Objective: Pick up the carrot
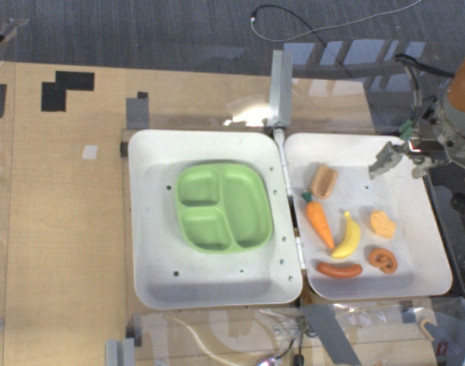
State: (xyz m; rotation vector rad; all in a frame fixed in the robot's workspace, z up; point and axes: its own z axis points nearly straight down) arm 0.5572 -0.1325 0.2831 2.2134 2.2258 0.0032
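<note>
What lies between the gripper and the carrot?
In the camera view, bare white floor of the right bin separates the gripper from the carrot.

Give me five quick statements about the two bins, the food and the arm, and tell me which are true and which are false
1. The carrot lies in the right bin. True.
2. The green divided plate sits in the right bin. False: it is in the left bin.
3. The banana lies right beside the carrot. True.
4. The gripper holds the carrot. False: it hangs over the right bin's upper right part, apart from the carrot, with nothing between its fingers.
5. The sausage lies at the far end of the right bin, beyond the bread piece. False: it lies near the bin's front edge, below the carrot and banana.
</note>
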